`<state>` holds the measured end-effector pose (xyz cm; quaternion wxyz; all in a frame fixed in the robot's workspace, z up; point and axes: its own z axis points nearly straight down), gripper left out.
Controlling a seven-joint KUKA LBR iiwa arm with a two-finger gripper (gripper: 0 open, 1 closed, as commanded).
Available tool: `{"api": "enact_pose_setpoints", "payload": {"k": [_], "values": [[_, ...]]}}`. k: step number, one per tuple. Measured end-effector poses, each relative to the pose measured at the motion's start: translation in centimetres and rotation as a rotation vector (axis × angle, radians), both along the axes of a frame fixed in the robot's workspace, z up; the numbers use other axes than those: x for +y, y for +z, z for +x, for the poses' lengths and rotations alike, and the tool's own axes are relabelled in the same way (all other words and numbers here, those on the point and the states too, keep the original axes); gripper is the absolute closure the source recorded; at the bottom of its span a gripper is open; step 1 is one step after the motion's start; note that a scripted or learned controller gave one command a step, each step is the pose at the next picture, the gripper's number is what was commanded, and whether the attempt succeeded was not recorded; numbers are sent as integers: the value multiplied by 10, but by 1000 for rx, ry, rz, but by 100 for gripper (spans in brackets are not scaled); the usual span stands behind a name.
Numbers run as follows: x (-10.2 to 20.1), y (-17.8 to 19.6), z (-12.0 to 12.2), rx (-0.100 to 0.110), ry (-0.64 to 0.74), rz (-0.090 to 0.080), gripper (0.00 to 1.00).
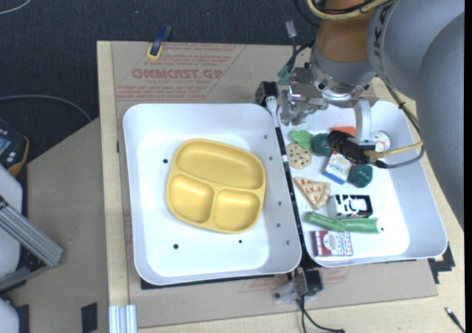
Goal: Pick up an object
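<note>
Nearest the camera, at the front edge of the table (221, 302), a small black connector (306, 282) with trailing wires sits just below the gap between the two white bins. Inside the right bin (413, 232), the closest item is a small red-and-white packet (332, 243) lying flat near the front wall. Just behind it a long green piece (343, 223) lies crosswise, and behind that a black-and-white carton (352, 205). To their left, beside the wall the bins share, is a toy pizza slice (313, 191), with a round cookie (298, 154) farther back. Near the middle of that bin a blue-and-white box (337, 169) lies beside a dark teal lump (361, 174); behind them come a second teal piece (320, 144), a green leaf-like shape (302, 136) and something red (341, 133) partly covered by black cabling. The left bin (147, 250) holds a yellow divided plate (216, 185), three compartments facing up, resting about in its middle. Farther back, the end effector (296, 105) hangs over the rear left corner of the right bin, just above the green shape and cookie; I cannot tell whether it is apart or together, and nothing is visibly gripped. Above it rises the orange band (354, 15) of the grey arm (435, 66). At the far edge of the table lies a blue and yellow clip (158, 42) on brown board printed with red lettering.
</note>
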<state>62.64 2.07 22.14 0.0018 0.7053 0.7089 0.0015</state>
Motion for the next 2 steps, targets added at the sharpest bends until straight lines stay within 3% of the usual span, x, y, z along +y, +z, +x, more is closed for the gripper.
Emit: {"api": "enact_pose_setpoints", "payload": {"k": [1, 2], "values": [[34, 14, 12, 0, -2, 1, 100], [30, -7, 10, 8, -6, 0, 100]]}}
